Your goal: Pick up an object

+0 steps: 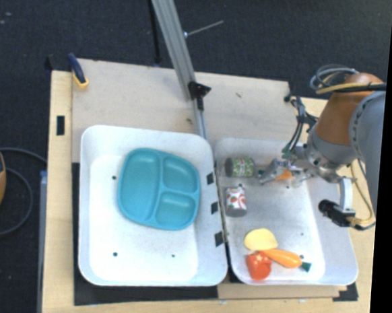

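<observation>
- The gripper (284,174) hangs low over the upper part of the right bin (329,261), near that bin's far rim, with the grey arm (343,133) and its orange band reaching in from the right.
- A small orange patch shows right at the tip of the gripper, but it is too small and blurred to say what it is, and I cannot tell whether the claw is spread or pressed together.
- Just to the left of the gripper, in the same bin's upper left corner, lies a small green can (240,167) on its side; it sits close to the gripper but apart from it.
- Below the can, against the right bin's left wall, is a small silver and red object (236,200), also lying down.
- Toward the near end of the right bin three things sit in a cluster: a yellow lemon-like piece (260,239), a red tomato-like piece (258,266) just below it, and an orange carrot (284,258) with a green end, lying across to the right and touching or nearly touching both.
- All of these objects rest on the bin floor.
- The left bin (100,253) holds a teal divided plate (160,188) with three compartments, lying flat in the bin's upper middle, well apart from the gripper.
- Both bins stand side by side on a pale bench (248,99).
</observation>
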You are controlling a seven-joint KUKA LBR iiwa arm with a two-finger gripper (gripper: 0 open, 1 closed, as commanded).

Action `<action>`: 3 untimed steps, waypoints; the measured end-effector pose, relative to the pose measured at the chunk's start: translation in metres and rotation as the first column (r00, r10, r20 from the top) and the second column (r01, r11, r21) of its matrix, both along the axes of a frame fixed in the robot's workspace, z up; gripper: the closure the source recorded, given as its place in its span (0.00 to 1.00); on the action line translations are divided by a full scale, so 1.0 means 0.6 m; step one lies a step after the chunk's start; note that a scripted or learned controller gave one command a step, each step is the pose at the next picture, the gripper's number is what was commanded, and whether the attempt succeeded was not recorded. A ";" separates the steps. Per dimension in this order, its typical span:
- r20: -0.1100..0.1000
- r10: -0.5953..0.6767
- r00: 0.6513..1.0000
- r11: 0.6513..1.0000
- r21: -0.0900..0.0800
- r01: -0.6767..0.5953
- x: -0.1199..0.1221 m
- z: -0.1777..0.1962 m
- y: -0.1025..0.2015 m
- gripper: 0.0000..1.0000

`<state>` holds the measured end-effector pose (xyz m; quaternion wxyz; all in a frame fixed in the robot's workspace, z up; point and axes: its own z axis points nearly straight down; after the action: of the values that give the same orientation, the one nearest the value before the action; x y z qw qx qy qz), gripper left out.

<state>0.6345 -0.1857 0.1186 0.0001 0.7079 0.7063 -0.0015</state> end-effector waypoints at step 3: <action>0.009 -0.002 1.000 1.000 0.000 0.002 0.004 0.099 -0.011 1.00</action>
<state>0.6371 -0.1925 0.1781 0.0032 0.7087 0.7055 0.0017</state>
